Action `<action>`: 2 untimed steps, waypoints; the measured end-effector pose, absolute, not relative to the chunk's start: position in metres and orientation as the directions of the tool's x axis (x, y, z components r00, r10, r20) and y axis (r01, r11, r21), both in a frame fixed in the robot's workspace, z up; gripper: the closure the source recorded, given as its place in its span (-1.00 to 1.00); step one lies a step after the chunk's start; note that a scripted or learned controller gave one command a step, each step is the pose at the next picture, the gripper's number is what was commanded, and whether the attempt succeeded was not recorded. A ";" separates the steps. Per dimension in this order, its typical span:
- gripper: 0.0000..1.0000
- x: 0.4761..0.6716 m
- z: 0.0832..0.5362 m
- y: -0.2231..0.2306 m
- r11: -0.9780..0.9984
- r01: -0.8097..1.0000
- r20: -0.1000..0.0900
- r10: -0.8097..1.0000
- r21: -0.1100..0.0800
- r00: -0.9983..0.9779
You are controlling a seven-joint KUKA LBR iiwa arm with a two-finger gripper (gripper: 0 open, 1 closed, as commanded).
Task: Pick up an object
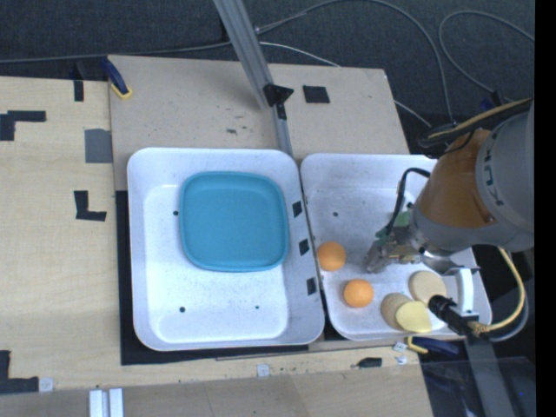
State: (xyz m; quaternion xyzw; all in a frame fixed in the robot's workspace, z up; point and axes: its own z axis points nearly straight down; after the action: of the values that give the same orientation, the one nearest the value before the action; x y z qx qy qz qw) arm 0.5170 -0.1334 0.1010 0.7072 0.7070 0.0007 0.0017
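In the right bin [356,189] lie two orange balls, one [331,255] near the left wall and one [358,294] closer to the front. Three pale pieces sit at the front right: a beige round one [426,283], a tan one [393,305] and a yellow one [414,317]. My gripper [380,257] hangs low over the bin floor, just right of the upper orange ball and above the lower one. I see nothing between its fingers.
The left bin [156,259] holds a blue square plate [233,220]. A grey pole [252,50] slants down to the bins' shared rim. Cables run across the dark floor at the upper right. The arm's body covers the right bin's right side.
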 end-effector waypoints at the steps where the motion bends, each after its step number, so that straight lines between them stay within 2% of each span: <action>1: 1.00 0.513 0.153 -0.124 0.001 1.000 0.000 1.000 0.004 -0.001; 2: 1.00 0.510 0.196 -0.123 0.001 1.000 0.000 1.000 0.003 -0.001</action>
State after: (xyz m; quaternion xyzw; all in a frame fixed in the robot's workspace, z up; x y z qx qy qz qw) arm 0.5104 -0.1229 0.1956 0.7069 0.7073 0.0009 0.0011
